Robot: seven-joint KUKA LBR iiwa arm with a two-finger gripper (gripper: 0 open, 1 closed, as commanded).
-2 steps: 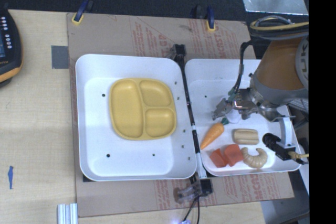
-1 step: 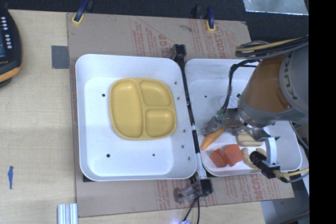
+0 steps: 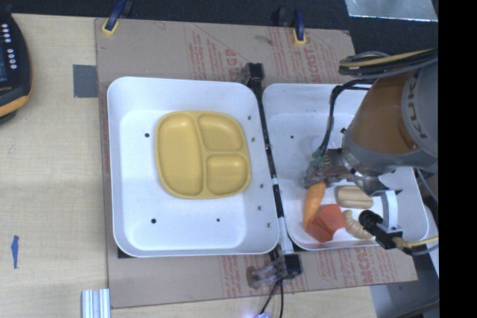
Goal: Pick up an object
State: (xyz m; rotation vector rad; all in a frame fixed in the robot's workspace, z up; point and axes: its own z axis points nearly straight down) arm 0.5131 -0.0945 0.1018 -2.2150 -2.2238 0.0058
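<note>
Two shallow white bins sit side by side on the bench as I, the grey arm (image 3: 387, 119), reach into the right bin (image 3: 298, 115), with the pick not yet made. My gripper (image 3: 319, 173) hangs low near that bin's left wall. From this slant I cannot tell whether it is apart or together, and nothing can be seen clamped in it. By my reading everything is left to do: closing on a piece, lifting it, and carrying it clear of the bin. The likeliest target is the orange carrot-shaped piece (image 3: 314, 203), which lies just beside the gripper toward the near edge, its upper tip close to it; whether they touch cannot be made out. A red block (image 3: 326, 224) lies against the carrot's lower end, and a pale bread-like roll (image 3: 353, 197) rests just to its right. This crowding may leave little room to close on the carrot alone. The bin wall next to it could also hamper the approach. Well apart, in the left bin (image 3: 127, 160), a yellow divided plate (image 3: 201, 154) lies flat and alone.
</note>
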